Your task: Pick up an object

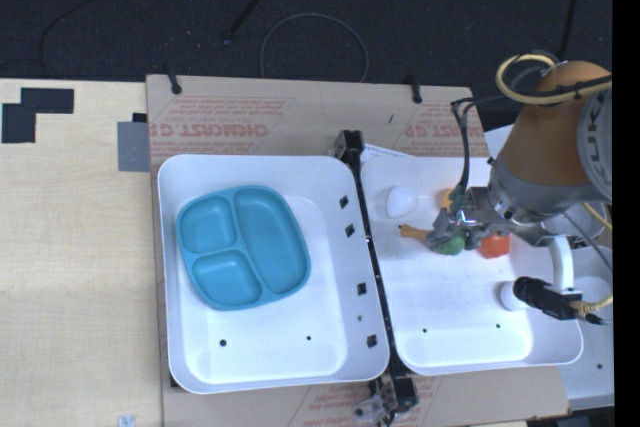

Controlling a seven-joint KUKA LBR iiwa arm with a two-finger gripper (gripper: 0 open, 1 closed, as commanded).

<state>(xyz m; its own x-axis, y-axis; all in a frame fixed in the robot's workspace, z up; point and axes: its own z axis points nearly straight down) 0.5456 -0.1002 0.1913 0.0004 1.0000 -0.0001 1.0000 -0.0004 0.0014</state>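
Glossy blue 3-compartment plate (pixel 243 246) – smooth white bin (pixel 190 345)

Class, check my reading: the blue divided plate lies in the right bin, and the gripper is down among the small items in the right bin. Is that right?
Not quite. The camera view shows the blue divided plate in the left bin, not the right one. The rest stands: the gripper is down among the small items in the right bin.
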